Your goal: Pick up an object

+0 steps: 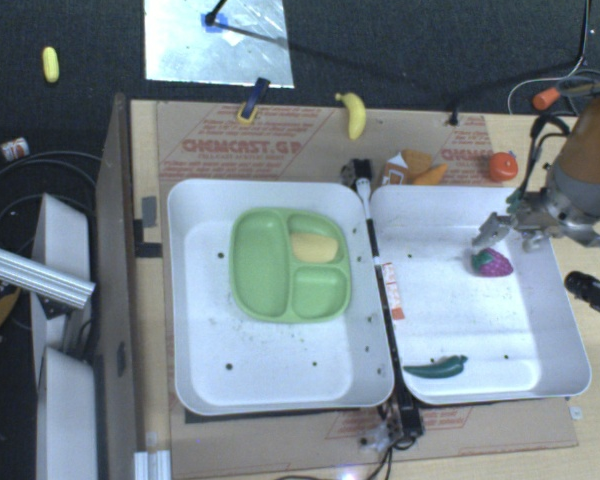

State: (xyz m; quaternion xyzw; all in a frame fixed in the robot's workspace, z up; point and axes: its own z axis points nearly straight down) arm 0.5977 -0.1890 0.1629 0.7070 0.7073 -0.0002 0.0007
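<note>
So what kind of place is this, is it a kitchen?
Probably not a kitchen; it looks like a robot lab. A grey robot arm reaches over two white bins on a bench, near a purple toy fruit. Other play food lies about, like a green pepper, and cables trail on the floor.

Left bin [205, 368]: holds a tray [265, 268].
Right bin [550, 368]: berry toy [493, 262] at back, maybe touching gripper [500, 230]; pepper [436, 367] in front.
</note>
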